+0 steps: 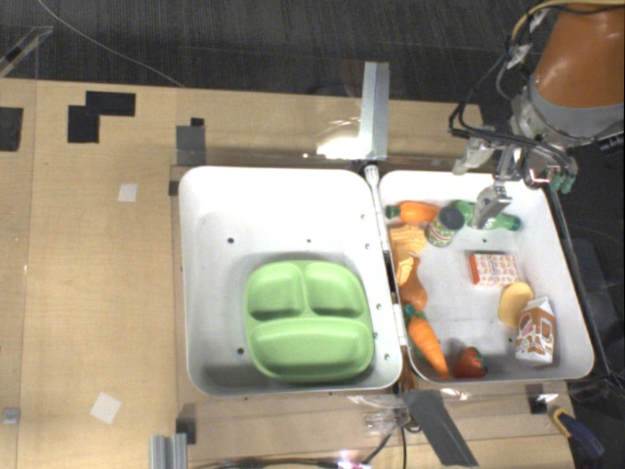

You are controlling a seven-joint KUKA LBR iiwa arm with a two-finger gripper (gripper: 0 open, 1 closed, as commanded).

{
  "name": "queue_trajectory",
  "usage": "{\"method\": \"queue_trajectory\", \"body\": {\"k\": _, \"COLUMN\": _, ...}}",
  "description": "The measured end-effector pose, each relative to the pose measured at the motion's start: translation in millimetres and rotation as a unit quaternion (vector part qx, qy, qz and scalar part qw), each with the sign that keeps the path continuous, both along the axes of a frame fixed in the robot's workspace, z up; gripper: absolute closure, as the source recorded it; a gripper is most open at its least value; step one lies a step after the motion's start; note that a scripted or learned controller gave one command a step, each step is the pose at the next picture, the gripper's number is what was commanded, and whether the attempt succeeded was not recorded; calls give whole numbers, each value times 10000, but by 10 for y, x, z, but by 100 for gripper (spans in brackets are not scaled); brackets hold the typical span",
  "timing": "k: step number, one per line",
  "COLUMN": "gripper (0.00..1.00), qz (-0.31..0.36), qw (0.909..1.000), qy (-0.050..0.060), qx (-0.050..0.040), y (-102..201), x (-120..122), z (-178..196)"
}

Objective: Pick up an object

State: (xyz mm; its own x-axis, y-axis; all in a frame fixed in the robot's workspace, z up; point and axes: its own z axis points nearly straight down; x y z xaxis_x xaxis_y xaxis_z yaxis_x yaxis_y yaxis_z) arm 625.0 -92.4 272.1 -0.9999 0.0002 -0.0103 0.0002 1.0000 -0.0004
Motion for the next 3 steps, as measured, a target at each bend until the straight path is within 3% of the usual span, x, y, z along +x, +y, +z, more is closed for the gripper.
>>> {"method": "queue_trajectory", "body": {"k": 1, "gripper": 0, "qz": 919, "qw": 9958, "qy": 17, "qx": -2, "y": 39, "x": -481, "z": -1755}}
{"method": "queue_trajectory", "body": {"k": 2, "gripper": 0, "qz": 1017, "qw": 9948, "qy": 12, "qx": -10, "y": -275, "x": 460, "z": -1839}}
{"method": "queue_trajectory", "body": {"k": 3, "gripper": 100, "qz": 1029, "qw": 9947, "qy": -71, "qx": -20, "y": -260, "x": 503, "z": -1687}}
